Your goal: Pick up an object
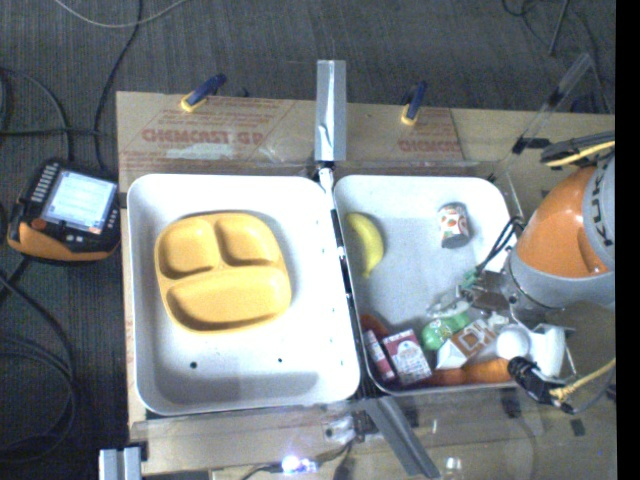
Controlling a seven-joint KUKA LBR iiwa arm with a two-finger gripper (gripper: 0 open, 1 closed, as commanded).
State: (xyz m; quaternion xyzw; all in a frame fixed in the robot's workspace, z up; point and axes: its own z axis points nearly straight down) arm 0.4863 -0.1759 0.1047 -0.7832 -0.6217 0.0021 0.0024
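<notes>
Arm [570,238] low over clutter in right bin [420,193], front-right corner; jaws' state: can't tell, hidden in pile. Best to go for isolated item, e.g. banana [366,240] at left wall or small can [453,223] near back. Count: 2 bins, 1 yellow tray [224,270] in left bin [145,298], 1 carrot [478,372], 1 red carton [405,356].

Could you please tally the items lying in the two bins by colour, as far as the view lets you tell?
Yellow: 2, the divided tray and the banana
Red: 2, the carton and the flat pack beside it
Orange: 1, the carrot
White and red: 1, the small can
Green: 1, a piece in the cluttered corner
Total: 7 that can be told apart
</notes>
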